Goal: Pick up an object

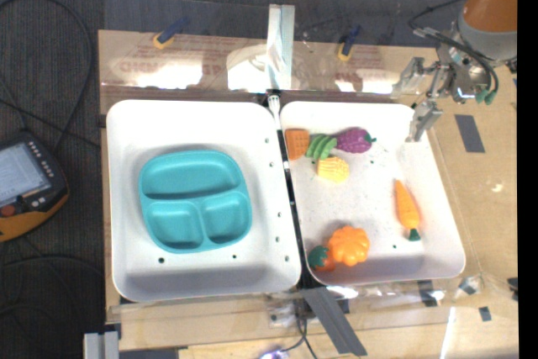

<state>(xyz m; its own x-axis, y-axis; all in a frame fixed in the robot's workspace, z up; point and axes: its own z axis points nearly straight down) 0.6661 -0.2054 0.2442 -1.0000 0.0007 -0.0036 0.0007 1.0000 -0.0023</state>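
The tool hangs over the far right corner of the right white bin, grasping nothing; I cannot tell how it is set. In that bin lie a purple plastic eggplant, a yellow corn piece, an orange carrot near the right wall and an orange pumpkin at the near edge. The left white bin on the worktop bears a teal divided plastic tray.

L bin: tray centred. R bin: eggplant & corn at 12, carrot at 3, pumpkin at 6
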